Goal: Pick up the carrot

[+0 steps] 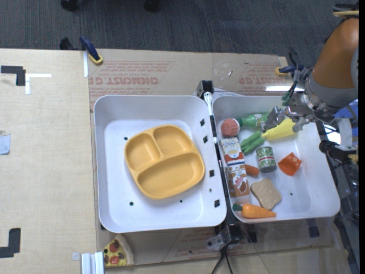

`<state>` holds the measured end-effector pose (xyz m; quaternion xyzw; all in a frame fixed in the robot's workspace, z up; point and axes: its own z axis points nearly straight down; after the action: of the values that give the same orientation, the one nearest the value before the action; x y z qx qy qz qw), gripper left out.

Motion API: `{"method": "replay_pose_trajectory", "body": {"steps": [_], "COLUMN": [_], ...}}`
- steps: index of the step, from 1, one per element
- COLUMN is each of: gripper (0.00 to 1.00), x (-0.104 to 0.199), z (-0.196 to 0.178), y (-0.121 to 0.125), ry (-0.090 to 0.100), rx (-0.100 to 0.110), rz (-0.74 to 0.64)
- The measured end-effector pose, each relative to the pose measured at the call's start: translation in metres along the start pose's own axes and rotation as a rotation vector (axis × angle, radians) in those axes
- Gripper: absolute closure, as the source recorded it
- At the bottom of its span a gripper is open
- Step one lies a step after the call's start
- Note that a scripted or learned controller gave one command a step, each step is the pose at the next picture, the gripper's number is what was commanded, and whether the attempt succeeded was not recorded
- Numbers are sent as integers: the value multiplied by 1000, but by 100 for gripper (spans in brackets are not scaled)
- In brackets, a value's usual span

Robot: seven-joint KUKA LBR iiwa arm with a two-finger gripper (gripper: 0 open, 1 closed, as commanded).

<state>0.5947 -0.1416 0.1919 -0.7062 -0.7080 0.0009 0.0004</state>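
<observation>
I'm looking down on both bins now. The carrot [258,211] lies in the right bin [319,201], down at the near edge, left of middle, on its side with its green stub pointing left and its orange tip pointing right. It's touching or all but touching the slice of toast [266,193] just beyond it, and the tall carton [235,165] stands close on its far-left side.

My gripper [278,117] is well apart from it, up at the far side of the same bin, hovering over the yellow corn-like piece [280,131] and the green vegetables [251,131]. I can't make out from here how wide it stands, and I see nothing gripped in it.

How will the carrot handle? I'd judge it a toy: light, stiff, smooth plastic, tapered, so likely to squirt out of a pinch near the thin tip. It looks free to roll. My plan would be to close across the thick part, just right of the green stub, fingers straddling it near-to-far. The bin wall crowds the near side and the toast crowds the far side, so finger clearance is tight; I'd come straight down. The green can [266,158] and the red piece [289,164] sit clear of that path. The left bin [108,170] holds the yellow divided plate [164,161], out of the way.
</observation>
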Motion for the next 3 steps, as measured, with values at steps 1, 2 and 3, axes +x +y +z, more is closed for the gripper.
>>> {"method": "replay_pose_trajectory", "body": {"steps": [1, 2, 3], "gripper": [0, 0, 0], "x": [113, 180, 202], "z": [-9, 2, 2], "y": [-20, -19, -117], "ry": [0, -2, -1], "rx": [1, 3, 3], "rz": [219, 418, 451]}}
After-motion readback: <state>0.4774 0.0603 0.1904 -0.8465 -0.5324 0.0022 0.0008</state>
